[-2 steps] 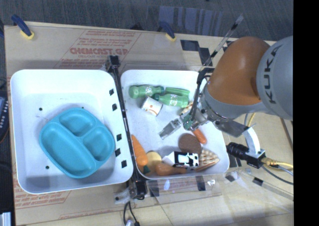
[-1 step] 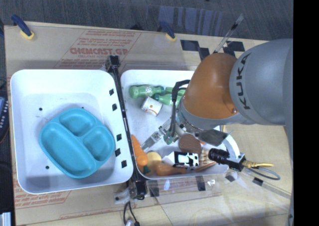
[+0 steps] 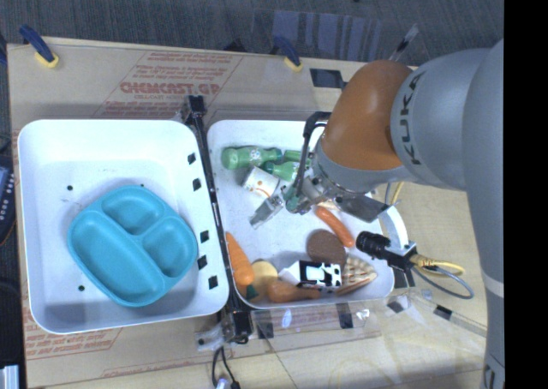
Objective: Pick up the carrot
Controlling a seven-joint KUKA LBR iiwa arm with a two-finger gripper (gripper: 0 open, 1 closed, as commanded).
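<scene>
The carrot (image 3: pixel 241 264) is a tapered orange piece lying along the left wall of the right bin (image 3: pixel 257 134), near its front corner. My gripper (image 3: pixel 279 206) hangs over the middle of that bin, above and to the right of the carrot and apart from it. It points down toward the lower left, just below a small white cup (image 3: pixel 258 180). The grey arm with its orange band (image 3: pixel 364 126) covers the bin's right half.
The right bin also holds a green bottle (image 3: pixel 250 157), an orange-red stick (image 3: pixel 335 225), a brown round piece (image 3: pixel 326 246), a yellowish lump (image 3: pixel 265 272), a black-and-white toy (image 3: pixel 320 275) and a waffle cone (image 3: pixel 358 277). A blue divided plate (image 3: pixel 133 243) lies in the left bin (image 3: pixel 51 143).
</scene>
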